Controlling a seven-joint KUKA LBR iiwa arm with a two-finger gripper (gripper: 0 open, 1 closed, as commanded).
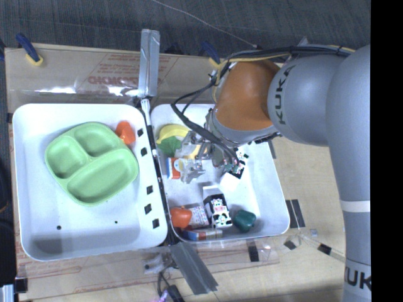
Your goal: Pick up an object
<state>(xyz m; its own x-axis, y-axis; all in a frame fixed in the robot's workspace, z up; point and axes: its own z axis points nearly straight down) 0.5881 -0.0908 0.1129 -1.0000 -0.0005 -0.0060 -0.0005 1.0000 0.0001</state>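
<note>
The right bin (277, 212) holds the candidates for picking: a yellow-and-green toy (170, 137) at its far left, an orange-and-white item (178, 167) just nearer, and along the near wall a red-orange ball (181, 216), a black-and-white carton (218, 211) and a dark green piece (244, 219). The claw (204, 159) hangs low over the bin's middle, beside the orange-and-white item; whether it is released or clenched I cannot tell, and nothing is visibly held. A good attempt would likely centre on one separate item, since those by the near wall crowd each other. The divider wall (153, 187) lies close on the left; the bare floor right of the claw offers more room. The left bin (25, 168) carries a green divided plate (91, 162) and an orange ball (125, 131).
</note>
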